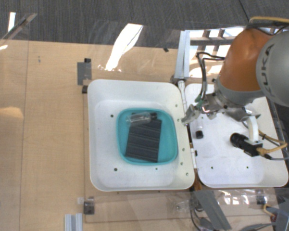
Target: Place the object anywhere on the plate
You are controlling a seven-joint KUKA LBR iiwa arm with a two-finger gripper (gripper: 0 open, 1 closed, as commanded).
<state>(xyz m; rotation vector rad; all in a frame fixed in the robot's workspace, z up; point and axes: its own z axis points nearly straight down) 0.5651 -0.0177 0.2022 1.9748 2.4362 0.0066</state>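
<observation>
Over the wall where the two white bins meet, the pincer (pixel 189 115) of the grey-and-orange arm (pixel 259 61) hangs low, its tip turned toward the left bin (pixel 101 143); whether it is wide or narrow cannot be told from this slant, and nothing can be made out in its hold; just beside it, on the floor of the right bin (pixel 231 170), lies a small black piece (pixel 198 134), apart from the pincer; across the wall, in the middle of the left bin, sits the teal plate (pixel 170 143), and on it a dark ribbed slab (pixel 144 139) lies flat, well inside the rim, with a clear tube (pixel 140 116) crosswise at its far end, touching or nearly so; both rest wholly on the plate, which suggests the placing is already done, though which of them is the task's object is not certain; the pincer's station at the bin edge reads as a pause off the plate, clear of what lies there; the pale wooden bench (pixel 38 129) carries both bins.
</observation>
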